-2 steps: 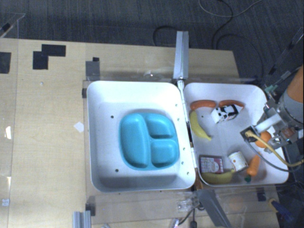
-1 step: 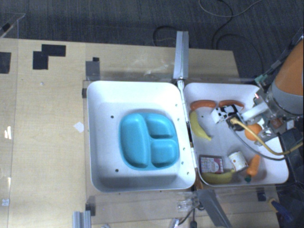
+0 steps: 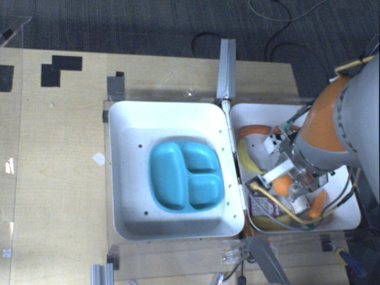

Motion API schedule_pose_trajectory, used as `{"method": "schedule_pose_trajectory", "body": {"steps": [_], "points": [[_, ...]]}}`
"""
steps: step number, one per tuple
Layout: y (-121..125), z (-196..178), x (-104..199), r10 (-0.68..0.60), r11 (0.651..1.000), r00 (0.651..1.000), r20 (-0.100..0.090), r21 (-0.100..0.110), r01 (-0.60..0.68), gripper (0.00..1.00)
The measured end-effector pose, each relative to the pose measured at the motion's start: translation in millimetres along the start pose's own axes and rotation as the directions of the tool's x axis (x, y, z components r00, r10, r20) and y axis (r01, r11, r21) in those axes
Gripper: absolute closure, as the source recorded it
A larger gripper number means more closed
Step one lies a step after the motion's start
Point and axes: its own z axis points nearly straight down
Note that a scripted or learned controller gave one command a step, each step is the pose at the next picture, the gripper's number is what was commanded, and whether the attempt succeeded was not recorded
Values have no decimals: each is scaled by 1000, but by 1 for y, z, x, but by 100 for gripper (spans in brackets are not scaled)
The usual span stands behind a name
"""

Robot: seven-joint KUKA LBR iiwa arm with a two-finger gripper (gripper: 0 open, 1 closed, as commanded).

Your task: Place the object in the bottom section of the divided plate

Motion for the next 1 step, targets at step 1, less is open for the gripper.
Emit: {"method": "schedule_pose_trajectory", "body": {"steps": [1], "points": [[-32, -24, 70, -239, 971, 971, -1, -1, 239, 100]]}}
